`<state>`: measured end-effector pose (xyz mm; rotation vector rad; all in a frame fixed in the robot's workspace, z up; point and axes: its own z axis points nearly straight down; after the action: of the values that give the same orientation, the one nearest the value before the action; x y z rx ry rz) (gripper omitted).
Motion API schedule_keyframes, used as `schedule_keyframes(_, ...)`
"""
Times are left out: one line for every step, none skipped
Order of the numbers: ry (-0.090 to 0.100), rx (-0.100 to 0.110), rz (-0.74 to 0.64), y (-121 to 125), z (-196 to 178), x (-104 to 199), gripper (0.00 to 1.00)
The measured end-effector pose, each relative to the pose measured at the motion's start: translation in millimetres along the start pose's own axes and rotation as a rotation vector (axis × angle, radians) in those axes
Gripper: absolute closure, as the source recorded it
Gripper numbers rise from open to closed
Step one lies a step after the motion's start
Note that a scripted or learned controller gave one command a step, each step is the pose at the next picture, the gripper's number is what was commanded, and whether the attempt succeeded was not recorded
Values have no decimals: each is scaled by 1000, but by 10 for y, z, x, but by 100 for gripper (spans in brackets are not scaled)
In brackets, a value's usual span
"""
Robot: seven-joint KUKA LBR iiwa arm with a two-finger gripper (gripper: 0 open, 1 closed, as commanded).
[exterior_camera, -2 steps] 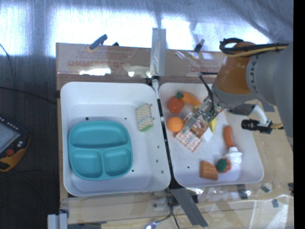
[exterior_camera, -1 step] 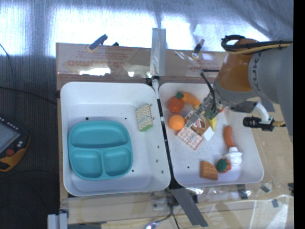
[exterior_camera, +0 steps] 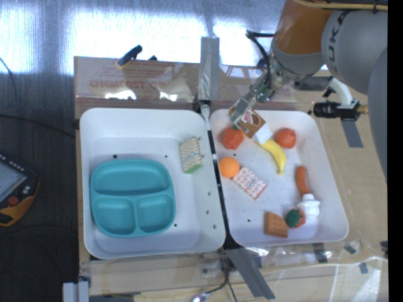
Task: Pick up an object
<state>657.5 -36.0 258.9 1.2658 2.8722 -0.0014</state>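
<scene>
The gripper (exterior_camera: pixel 242 111) is hanging over the right bin's (exterior_camera: pixel 327 168) far-left corner, apparently pinching a brown-and-white packet (exterior_camera: pixel 252 125) — the hold is unclear. Crowding it are a tomato (exterior_camera: pixel 231 138), a banana (exterior_camera: pixel 276 155) and an orange (exterior_camera: pixel 228 167).

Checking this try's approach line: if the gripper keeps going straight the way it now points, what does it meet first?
Probably the brown-and-white packet just below the gripper, with the red tomato next along that slant. Depth is unclear from one view.
</scene>
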Motion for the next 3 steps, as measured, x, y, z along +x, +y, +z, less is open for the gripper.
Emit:
schedule_keyframes(4, 3, 120, -140, 269, 578, 100)
schedule_keyframes(2, 2, 225, 3, -162, 1081, 100)
schedule_keyframes(3, 5, 446, -652, -185, 1631, 100)
